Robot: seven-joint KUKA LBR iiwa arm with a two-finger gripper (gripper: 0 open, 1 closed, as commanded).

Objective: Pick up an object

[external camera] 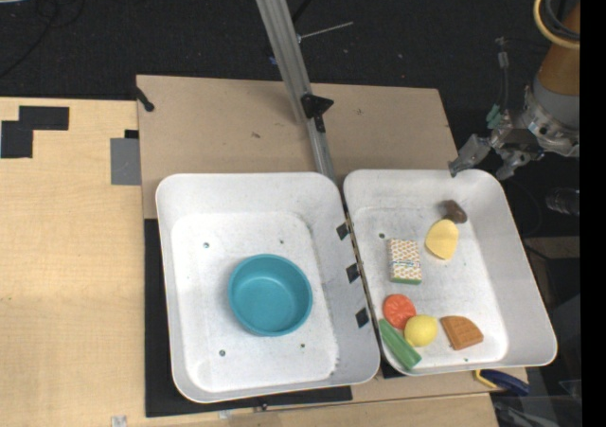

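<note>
From the camera above the table, the arm (554, 65) comes in at the upper right, its orange band showing near the frame's top corner. The hand (485, 154) hangs just beyond the far right corner of the right bin (530, 255), over the dark floor and the bin's rim rather than over the objects. Its fingers (464, 160) stand apart, with nothing between them.

The right bin holds all the small things to pick. A dark brown lump (454, 212) lies nearest the hand, touching or almost touching a pale yellow piece (441, 240) just below it. To their left a patterned box (404, 260) stands by itself near the bin's middle. Toward the near edge four things crowd together: a red tomato-like round (399, 309), a yellow ball (421, 329), a green stick-shaped piece (401, 345) lying slanted against the bin's near-left corner, and an orange-brown wedge (461, 331) just right of the ball (the ball sits between the red round and the wedge, so close that its sides are hemmed in).

The left bin (189, 207) carries a teal bowl (271, 294), upright, well apart from the walls.

Between the two bins a few black clips (352, 272) mark the shared edge. A slanted aluminium rail (289, 56) runs from the top of the frame down to the bins' far junction, well left of the hand. The table (66, 255) is light wood with a brown board (379, 132) behind the bins.
</note>
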